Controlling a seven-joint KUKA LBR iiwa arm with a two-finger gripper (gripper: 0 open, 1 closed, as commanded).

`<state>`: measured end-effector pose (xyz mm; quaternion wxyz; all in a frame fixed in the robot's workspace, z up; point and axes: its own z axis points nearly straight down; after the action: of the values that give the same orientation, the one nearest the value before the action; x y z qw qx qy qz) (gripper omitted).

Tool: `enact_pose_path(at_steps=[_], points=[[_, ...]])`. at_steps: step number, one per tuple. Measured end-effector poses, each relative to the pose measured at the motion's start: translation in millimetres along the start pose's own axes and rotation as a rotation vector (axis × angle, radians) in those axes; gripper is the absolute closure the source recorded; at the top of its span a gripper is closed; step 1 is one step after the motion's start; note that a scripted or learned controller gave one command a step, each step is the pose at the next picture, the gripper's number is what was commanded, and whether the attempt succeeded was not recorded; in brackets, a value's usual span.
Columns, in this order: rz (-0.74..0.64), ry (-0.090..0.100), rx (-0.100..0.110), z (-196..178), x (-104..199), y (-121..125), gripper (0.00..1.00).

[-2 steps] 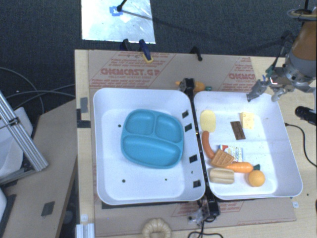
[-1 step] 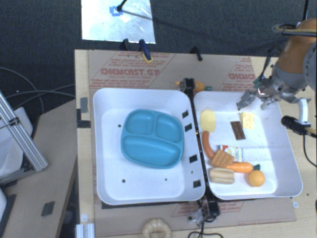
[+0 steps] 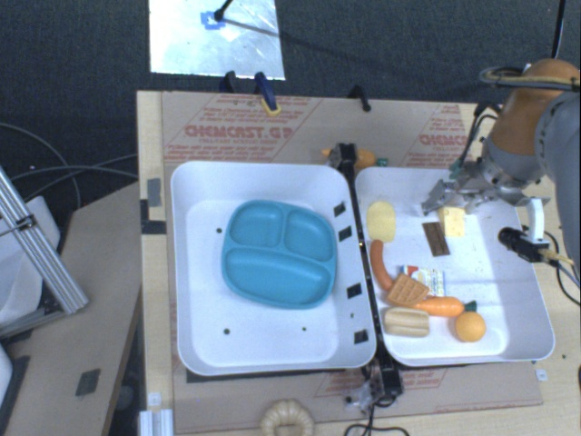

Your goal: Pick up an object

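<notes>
My gripper (image 3: pixel 451 196) hangs over the back of the right bin (image 3: pixel 508 348), reaching in from the right. Just in front of it and partly under it lies a pale yellow square slice (image 3: pixel 452 222); whether the gripper touches it I cannot tell. A brown bar (image 3: pixel 437 239) lies beside the slice on its left. Further left sits a yellow lemon-like piece (image 3: pixel 381 221). Along the front of the bin lie a red sausage (image 3: pixel 378 264), a waffle cracker (image 3: pixel 408 291), a white-and-red packet (image 3: pixel 428 276), a carrot (image 3: pixel 439 306), a bread roll (image 3: pixel 406 322) and an orange (image 3: pixel 469 326).
The left bin (image 3: pixel 204 352) holds a blue divided plate (image 3: pixel 280 252). A black-clipped divider (image 3: pixel 356 243) separates the two bins. A small yellow-orange thing (image 3: pixel 363 159) sits behind the bins on the cardboard.
</notes>
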<state>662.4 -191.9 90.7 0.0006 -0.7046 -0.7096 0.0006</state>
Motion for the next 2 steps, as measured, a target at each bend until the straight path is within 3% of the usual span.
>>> enact_pose_path(at_steps=[1, 2], points=[[-0.002, -0.003, -0.009, -15.7, -0.8, 2.7, 1.0], [0.001, -0.002, -0.01, -73.1, -4.5, 14.2, 1.0]])
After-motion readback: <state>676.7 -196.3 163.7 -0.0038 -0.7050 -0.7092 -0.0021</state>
